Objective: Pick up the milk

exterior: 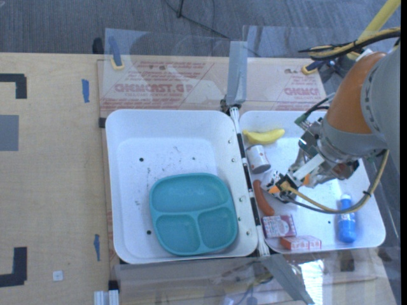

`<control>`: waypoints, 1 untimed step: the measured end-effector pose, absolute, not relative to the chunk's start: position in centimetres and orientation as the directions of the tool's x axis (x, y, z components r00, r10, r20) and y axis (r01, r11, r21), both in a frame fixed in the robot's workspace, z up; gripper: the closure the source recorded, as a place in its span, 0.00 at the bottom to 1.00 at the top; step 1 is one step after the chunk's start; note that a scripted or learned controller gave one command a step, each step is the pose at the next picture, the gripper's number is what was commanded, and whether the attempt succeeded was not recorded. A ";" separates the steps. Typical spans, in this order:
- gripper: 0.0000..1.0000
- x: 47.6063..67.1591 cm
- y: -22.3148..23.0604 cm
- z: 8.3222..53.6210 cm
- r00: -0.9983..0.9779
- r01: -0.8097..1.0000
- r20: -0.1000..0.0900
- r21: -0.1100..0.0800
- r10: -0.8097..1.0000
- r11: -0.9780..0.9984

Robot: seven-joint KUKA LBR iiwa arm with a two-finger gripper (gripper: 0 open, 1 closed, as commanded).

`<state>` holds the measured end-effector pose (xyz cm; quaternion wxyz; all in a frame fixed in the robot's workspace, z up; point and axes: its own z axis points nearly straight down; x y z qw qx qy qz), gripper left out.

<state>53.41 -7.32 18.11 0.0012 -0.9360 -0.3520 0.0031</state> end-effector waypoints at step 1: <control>0.00 53.4 -7.3 18.1 0.752 0.659 -0.005 -0.005 0.659 -0.752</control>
